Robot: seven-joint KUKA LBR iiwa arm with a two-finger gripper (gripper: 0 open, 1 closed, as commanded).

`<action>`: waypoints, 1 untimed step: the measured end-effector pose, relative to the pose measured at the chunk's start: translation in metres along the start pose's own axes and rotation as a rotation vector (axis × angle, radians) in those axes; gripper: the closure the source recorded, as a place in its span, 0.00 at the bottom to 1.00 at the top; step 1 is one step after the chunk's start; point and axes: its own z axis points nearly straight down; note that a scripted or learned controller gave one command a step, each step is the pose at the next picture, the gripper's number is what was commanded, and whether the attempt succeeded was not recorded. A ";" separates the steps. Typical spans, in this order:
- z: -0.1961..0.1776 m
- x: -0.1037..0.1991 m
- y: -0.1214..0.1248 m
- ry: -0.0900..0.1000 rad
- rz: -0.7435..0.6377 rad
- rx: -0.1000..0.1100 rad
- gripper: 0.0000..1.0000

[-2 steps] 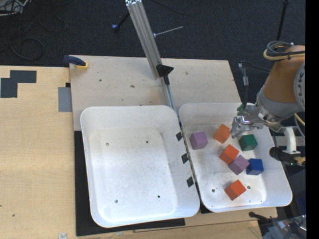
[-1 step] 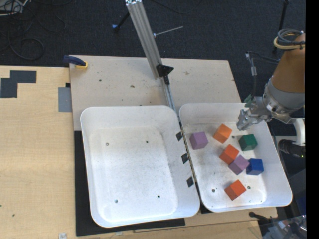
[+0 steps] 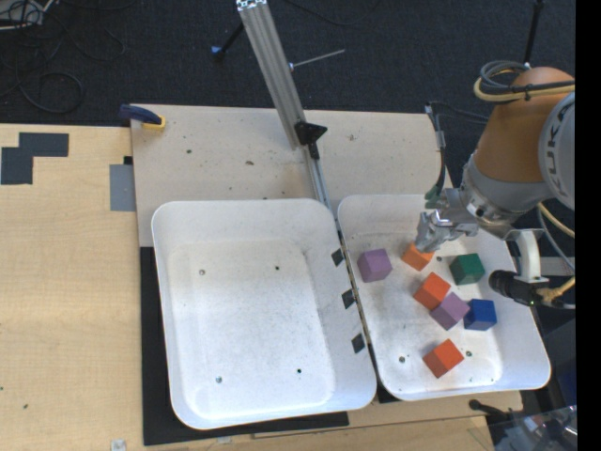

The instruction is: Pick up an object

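The right bin [image 3: 394, 216] holds several small blocks: a purple cube [image 3: 374, 264], a small orange block [image 3: 416, 257], a green cube [image 3: 467, 270], a red-orange cube [image 3: 432, 290], a light purple block [image 3: 451, 309], a blue cube [image 3: 480, 314] and another red-orange cube [image 3: 443, 357]. My gripper [image 3: 434, 233] hangs low over the bin's back part, its tip right above the small orange block. The fingers are too small and dark to read. Nothing is seen lifted between them.
The left bin [image 3: 188, 224] lies beside the right one, with black clips along the shared rim. A slanted aluminium bar [image 3: 277, 73] rises behind the bins. A blue and yellow clamp [image 3: 141, 116] sits at the bench's back left. Cables hang at the right.
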 end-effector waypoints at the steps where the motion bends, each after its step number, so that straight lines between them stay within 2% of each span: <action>1: -0.004 0.059 -0.017 0.000 -0.001 0.001 1.00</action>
